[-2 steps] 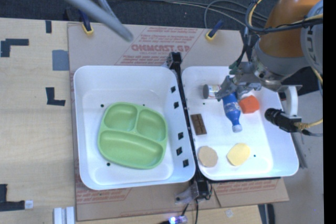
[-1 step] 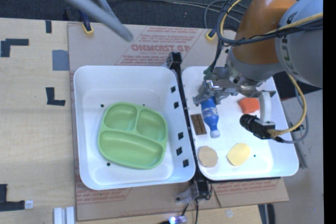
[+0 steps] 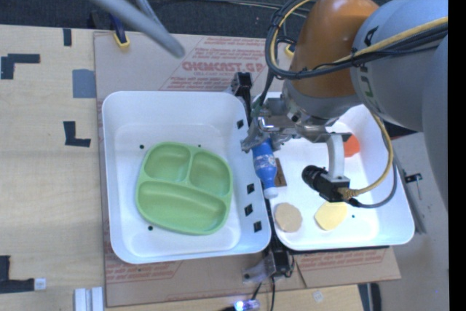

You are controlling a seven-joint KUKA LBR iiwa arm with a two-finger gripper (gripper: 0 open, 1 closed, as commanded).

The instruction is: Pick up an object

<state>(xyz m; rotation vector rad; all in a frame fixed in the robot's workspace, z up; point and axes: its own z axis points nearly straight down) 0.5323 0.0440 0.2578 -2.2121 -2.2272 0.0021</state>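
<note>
A blue tube (image 3: 265, 170) is seen at the left edge of the right bin (image 3: 378, 229), gripped between the fingers of the hand (image 3: 259, 144). A tan disc (image 3: 288, 217) and yellow piece (image 3: 332, 215) are seen nearby. A green divided plate (image 3: 186, 188) is seen resting in the left bin (image 3: 124, 127).

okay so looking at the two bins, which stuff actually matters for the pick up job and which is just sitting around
Part of the job:
- end effector, low over the divide between the bins
- blue bottle, lying right under it, the likely target

Just lying about:
- green divided plate in the left bin
- tan round piece, right bin
- yellow piece, right bin
- orange thing, partly hidden by the arm
</note>
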